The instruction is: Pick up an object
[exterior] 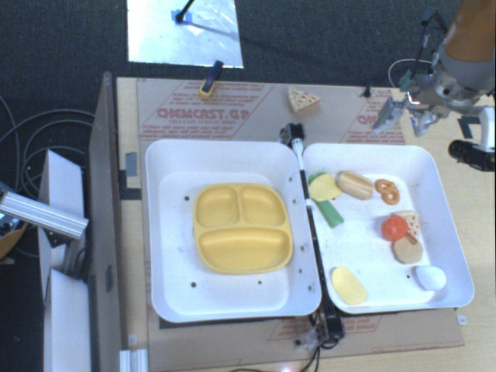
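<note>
Bench: claw [404, 116] spread, nothing held, above right bin [443, 208] far rim.

Glossy yellow plastic tray [242, 228]; matt cardboard [256, 105]

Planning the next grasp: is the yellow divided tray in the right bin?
No, the yellow divided tray lies in the left bin.

bench [232, 103]: two white bins [174, 285], pizza slice toy [303, 99].
</note>
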### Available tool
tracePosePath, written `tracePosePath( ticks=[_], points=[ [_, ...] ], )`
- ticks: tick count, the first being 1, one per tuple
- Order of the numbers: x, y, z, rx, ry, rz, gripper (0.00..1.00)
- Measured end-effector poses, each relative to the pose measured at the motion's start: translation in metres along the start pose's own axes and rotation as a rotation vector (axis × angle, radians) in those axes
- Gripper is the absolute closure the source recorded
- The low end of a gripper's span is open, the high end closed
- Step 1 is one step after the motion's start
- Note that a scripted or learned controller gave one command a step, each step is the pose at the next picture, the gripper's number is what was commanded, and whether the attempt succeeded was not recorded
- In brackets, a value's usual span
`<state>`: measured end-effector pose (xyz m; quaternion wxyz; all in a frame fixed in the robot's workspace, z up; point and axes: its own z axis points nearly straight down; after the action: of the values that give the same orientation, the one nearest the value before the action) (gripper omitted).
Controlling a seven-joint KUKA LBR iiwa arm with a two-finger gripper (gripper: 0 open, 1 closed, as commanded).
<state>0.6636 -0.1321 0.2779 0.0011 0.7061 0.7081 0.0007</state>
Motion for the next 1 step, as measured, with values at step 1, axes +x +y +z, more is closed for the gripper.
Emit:
tracePosePath(
  ticks=[1],
  points=[
    [-0.0558,0.0025,0.1379,0.008,0.000,0.005,0.00]
  ],
)
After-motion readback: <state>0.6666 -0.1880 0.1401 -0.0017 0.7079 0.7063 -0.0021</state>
